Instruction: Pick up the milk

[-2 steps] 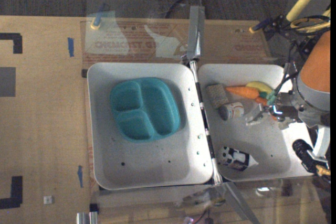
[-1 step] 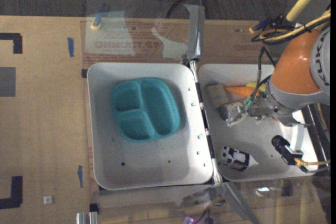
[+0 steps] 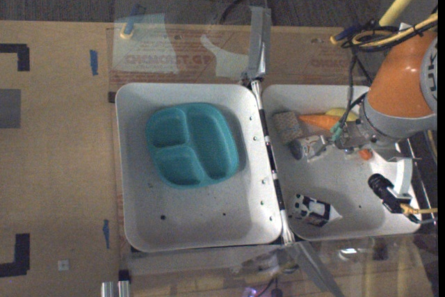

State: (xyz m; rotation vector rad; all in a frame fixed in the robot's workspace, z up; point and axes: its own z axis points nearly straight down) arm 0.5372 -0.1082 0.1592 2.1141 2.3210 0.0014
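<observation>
The milk [image 3: 312, 209] is a small carton with black-and-white cow patches. It lies on its side near the front left corner of the right bin [image 3: 348, 181]. My gripper [image 3: 304, 148] hangs over the middle left of that bin, farther back than the milk and apart from it. It sits just in front of a brown bread-like piece [image 3: 286, 126]. Nothing shows as held in it.
An orange carrot [image 3: 320, 121] and a yellow item [image 3: 338, 112] lie at the back of the right bin, with a small red thing [image 3: 365, 154] under the wrist. A teal divided plate [image 3: 193, 145] sits in the left bin [image 3: 139, 212]. A ridge where the two rims meet separates the bins.
</observation>
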